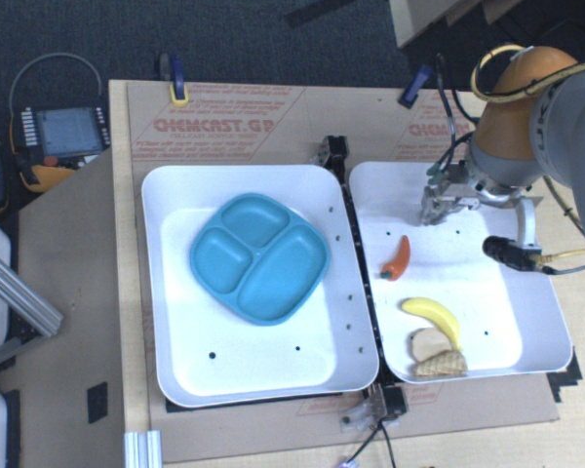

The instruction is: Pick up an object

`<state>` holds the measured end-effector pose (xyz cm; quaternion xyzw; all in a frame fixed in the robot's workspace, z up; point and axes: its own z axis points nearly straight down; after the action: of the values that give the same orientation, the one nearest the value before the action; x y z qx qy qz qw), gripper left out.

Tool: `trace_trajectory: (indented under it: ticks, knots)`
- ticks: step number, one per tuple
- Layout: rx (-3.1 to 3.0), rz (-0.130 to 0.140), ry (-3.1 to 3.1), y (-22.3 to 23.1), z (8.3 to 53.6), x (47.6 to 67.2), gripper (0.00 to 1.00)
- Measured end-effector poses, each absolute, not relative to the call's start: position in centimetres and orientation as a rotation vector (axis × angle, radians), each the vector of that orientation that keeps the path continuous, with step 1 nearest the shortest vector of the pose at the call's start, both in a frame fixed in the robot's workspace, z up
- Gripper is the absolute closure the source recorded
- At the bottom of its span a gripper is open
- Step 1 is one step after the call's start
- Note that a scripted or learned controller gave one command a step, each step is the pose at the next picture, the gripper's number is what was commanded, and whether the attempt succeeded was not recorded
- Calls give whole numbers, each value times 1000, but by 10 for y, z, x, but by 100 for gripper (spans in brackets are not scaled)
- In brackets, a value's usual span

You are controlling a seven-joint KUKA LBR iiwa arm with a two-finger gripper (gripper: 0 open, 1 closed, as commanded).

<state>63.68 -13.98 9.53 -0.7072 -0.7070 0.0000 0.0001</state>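
Note:
In the right bin (526, 354) an orange-red chili pepper (399, 258) lies near the left wall. Toward the front lies a yellow banana (435, 317), and a tan bread-like piece (435, 352) sits just below it, touching it. My gripper (436, 206) hangs over the back part of the right bin, up and to the right of the pepper and apart from it. Nothing shows between its fingers.
The left bin (175, 359) holds a blue divided plate (260, 257) at its middle. A black divider with clamps (334, 150) runs between the two bins. A handheld control unit (64, 130) lies off the bench at the far left.

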Motion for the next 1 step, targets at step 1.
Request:
trace_trajectory:
  ticks: [1]
  knots:
    - [-2225, -4, -2225, -148, 150, 643, 100]
